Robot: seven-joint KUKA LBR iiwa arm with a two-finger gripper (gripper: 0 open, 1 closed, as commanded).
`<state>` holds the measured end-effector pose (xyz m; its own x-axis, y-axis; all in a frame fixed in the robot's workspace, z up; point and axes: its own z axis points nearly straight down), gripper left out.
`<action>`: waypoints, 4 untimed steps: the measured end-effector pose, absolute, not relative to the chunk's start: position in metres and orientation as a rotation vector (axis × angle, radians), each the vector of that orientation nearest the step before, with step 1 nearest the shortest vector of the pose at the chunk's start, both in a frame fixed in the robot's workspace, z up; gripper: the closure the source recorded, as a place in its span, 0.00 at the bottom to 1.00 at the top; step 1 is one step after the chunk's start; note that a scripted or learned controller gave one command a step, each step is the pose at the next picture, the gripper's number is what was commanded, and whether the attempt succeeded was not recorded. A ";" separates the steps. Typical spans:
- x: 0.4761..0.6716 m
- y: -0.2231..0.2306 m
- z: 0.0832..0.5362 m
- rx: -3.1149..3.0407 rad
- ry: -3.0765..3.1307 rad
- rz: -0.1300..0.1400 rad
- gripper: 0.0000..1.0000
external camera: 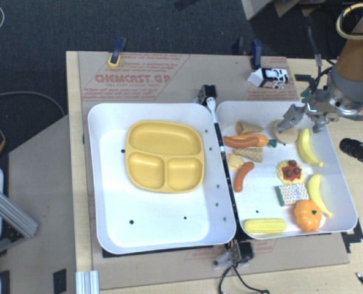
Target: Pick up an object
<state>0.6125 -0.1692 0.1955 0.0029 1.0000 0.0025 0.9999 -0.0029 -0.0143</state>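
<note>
Nearest, along the front edge of the right bin (pixel 347 208), a corn cob (pixel 265 226) lies flat, with an orange pumpkin (pixel 308 215) toward the front right corner. Just behind them sit a checkered green-and-white square (pixel 292 193), a round tart with red topping (pixel 290 171) and a banana (pixel 319 193) by the right wall. A sausage (pixel 243 176) lies tilted near the left wall, with a pale bread piece (pixel 238 160) and a hot dog (pixel 246 141) behind it. A second banana (pixel 307 146) lies toward the back right. The left bin (pixel 108 213) carries a yellow three-compartment tray (pixel 165 155) in its back half. At the right bin's back edge, the hand (pixel 298 120) hangs over the toys with its fingers spread apart and nothing between them, one fingertip (pixel 284 125) just above a pale round piece (pixel 286 135).
</note>
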 end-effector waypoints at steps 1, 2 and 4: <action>0.616 -0.169 0.204 -2.222 -2.222 -0.001 0.00; 0.607 -0.174 0.154 -2.219 -2.217 0.005 0.00; 0.605 -0.169 0.084 -2.219 -2.220 0.003 0.00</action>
<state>0.6055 -0.1690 0.0844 -0.0002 1.0000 0.0009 1.0000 0.0002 -0.0032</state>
